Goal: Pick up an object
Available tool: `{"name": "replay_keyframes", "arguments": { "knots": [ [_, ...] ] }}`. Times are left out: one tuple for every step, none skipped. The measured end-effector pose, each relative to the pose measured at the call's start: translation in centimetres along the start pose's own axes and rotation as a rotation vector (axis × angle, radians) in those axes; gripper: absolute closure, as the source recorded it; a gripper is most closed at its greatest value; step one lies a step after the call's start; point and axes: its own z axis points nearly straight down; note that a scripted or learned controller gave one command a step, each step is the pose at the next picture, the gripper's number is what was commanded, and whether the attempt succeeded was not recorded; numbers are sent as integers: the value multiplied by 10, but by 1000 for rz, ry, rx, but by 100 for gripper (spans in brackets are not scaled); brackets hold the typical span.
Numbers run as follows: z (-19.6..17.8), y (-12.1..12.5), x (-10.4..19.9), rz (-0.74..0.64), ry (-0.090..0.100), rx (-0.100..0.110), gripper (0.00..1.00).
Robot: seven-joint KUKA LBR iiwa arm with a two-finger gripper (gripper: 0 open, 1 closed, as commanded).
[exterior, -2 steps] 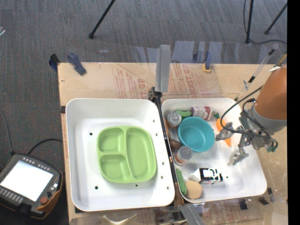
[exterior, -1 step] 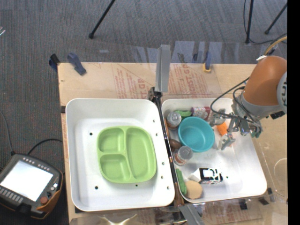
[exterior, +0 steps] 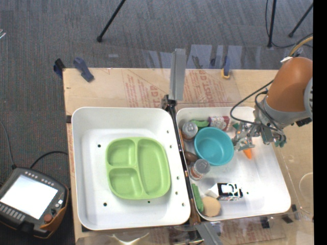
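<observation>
The likeliest target is the small orange object [exterior: 248,152] lying on the floor of the right bin [exterior: 265,188], just right of the teal bowl [exterior: 214,145]. The gripper [exterior: 244,139] hangs directly over it, almost touching, but nothing shows between the fingers, and I cannot tell how wide they stand; the parts there are too small and tangled. Judging from this, the arm is placed for a straight drop onto the orange piece, which sits apart from the bowl's rim, leaving room on its right side.

Taking the teal bowl as landmark: beyond it, against the far wall, lie a red-labelled can [exterior: 219,122] and a green item [exterior: 201,122]; at its far left stands a small capped bottle [exterior: 189,130]; at its near left a jar with a grey lid [exterior: 200,168] and a brown thing [exterior: 190,156] by the bin wall. Nearer the camera from the bowl sit a small black-and-white carton [exterior: 230,191], its print too small to read, and a tan rounded lump [exterior: 211,206].

Left of the bowl, in the other bin [exterior: 87,137], rests a green divided plate [exterior: 138,167]. The desk [exterior: 122,86] carries mirrored red lettering behind the bins, not legible enough to state.
</observation>
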Motion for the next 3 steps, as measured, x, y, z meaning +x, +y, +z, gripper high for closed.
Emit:
{"name": "replay_keyframes", "arguments": {
  "knots": [
    [12,-4,-21,222,2,1,100],
    [13,10,93,412,8,1,100],
    [13,-3,27,719,5,3,100]
  ]
}}
